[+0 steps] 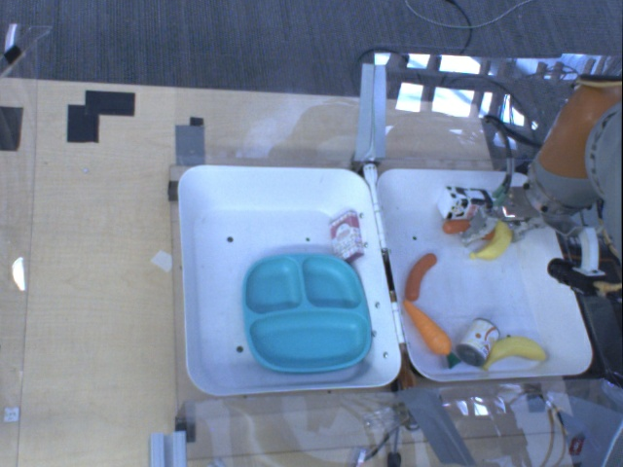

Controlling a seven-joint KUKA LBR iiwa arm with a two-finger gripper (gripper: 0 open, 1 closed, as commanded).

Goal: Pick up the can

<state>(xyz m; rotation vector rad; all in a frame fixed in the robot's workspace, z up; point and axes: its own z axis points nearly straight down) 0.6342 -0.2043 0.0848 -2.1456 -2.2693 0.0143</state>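
The can (478, 340) is small and white with a printed label. It lies on its side near the front edge of the right bin (545, 300), between a carrot (428, 327) and a yellow banana (517, 350) that touches it. My gripper (492, 224) is far from the can, low over the back of the same bin. It sits right at a second banana (494, 245), beside a black-and-white toy (464, 201).
A red-brown sausage (420, 274) lies mid-bin, left of the can. A small orange piece (455, 227) sits under the black-and-white toy. The left bin (209, 261) holds a blue divided plate (307, 312) and a red-and-white packet (347, 234). The grey arm (574, 178) enters from the right.
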